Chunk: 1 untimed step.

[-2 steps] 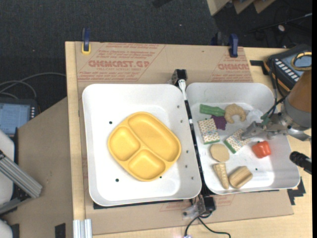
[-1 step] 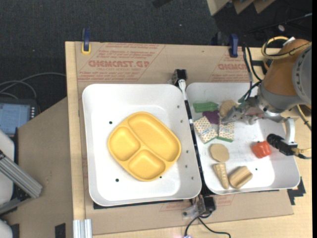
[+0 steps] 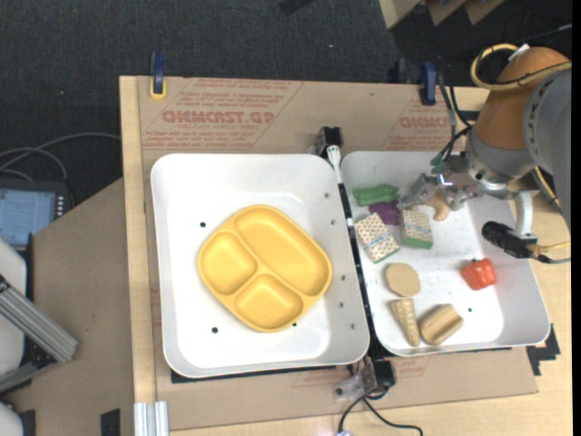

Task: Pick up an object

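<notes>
While the arm (image 3: 513, 107) is reaching in from the right, its pincer (image 3: 434, 189) is hanging low over the back of the right bin (image 3: 508, 321), and whether it is open or closed I cannot tell, since the wrist is covering much of it. Nothing is visibly sitting between its tips.

The right bin is holding the loose things. A green piece (image 3: 375, 193) is lying near the back left corner, with a purple piece (image 3: 388, 213) just beside it. A checked packet (image 3: 375, 235) is leaning close to the bin's left wall, and a green-and-white box (image 3: 417, 228) is lying just right of it, near the pincer. A tan bit (image 3: 442, 209) is resting right beside the pincer. Farther forward, a beige disc (image 3: 401, 280) is lying flat, a cone (image 3: 406, 321) is pointing toward the front rim, and a brown roll (image 3: 440, 323) is touching it. A red block (image 3: 478, 273) is sitting well apart on the right.

The left bin (image 3: 182, 334) is carrying a yellow tray (image 3: 263, 266) with three wells, turned at an angle. Both bins are sitting on the counter (image 3: 227, 116).
</notes>
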{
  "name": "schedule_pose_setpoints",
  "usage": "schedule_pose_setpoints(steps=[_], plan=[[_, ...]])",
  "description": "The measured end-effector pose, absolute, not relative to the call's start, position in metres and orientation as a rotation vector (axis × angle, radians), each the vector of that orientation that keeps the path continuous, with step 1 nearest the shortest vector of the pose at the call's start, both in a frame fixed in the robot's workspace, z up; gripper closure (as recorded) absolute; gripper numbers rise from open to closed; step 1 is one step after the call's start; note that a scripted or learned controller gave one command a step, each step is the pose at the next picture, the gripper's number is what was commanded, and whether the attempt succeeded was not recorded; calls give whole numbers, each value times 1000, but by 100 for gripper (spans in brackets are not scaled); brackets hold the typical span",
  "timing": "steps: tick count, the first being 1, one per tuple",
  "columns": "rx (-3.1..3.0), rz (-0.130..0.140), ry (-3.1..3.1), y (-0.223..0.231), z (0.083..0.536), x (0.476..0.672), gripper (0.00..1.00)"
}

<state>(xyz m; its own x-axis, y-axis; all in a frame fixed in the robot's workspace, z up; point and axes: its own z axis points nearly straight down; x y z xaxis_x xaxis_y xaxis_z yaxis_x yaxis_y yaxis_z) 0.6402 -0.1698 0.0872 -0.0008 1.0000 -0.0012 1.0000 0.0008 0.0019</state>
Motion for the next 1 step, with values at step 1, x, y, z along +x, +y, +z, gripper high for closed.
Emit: schedule_pose_setpoints(steps=[1], plan=[[2218, 1, 2222, -169, 96, 639, 100]])
